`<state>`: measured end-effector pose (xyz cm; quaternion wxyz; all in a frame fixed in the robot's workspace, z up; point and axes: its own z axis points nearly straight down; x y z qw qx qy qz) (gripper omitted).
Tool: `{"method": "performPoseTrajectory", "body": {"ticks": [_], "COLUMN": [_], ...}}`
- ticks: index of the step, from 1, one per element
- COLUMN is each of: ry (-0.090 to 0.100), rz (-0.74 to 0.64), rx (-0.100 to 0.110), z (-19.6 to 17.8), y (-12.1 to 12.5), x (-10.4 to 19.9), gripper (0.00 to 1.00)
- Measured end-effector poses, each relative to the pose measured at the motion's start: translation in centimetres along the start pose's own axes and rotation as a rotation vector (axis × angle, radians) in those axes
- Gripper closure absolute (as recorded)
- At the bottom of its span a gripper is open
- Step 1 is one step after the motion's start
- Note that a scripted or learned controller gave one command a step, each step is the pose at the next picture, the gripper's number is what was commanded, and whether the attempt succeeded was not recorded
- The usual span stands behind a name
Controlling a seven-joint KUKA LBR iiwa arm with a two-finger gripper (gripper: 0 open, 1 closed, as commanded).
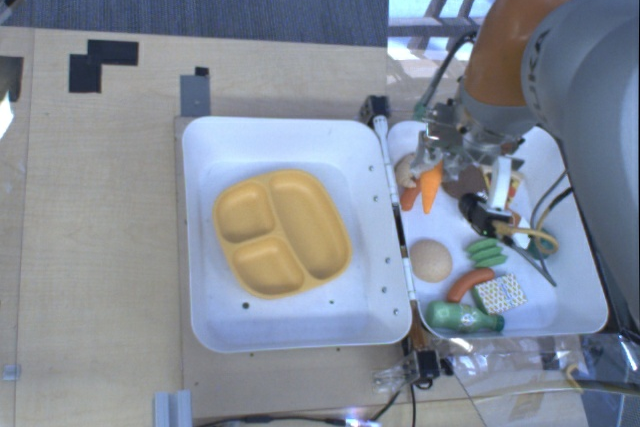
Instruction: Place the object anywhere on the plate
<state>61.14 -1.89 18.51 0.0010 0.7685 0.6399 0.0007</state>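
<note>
Camera view, checked from above: claw [432, 158] low in right bin [580, 315], near its upper left corner, directly over carrot [429, 190]. Whether clenched or released, cannot tell; carrot tip touching or just below it. Yellow plate [283, 231] in left bin [205, 315], three compartments, nothing on it. Bun [432, 260], sausage [470, 284] and green bottle [464, 317] lying nearer the front.
</note>
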Motion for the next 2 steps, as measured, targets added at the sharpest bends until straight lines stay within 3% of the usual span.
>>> {"method": "performPoseTrajectory", "body": {"ticks": [1,2], "ry": [0.006,0.002], "rz": [0.141,0.145], "rx": [0.001,0.0], "z": [0.04,0.01], "y": [-0.01,0.11], "x": [9.7,9.23], "gripper": [1.0,0.0]}}
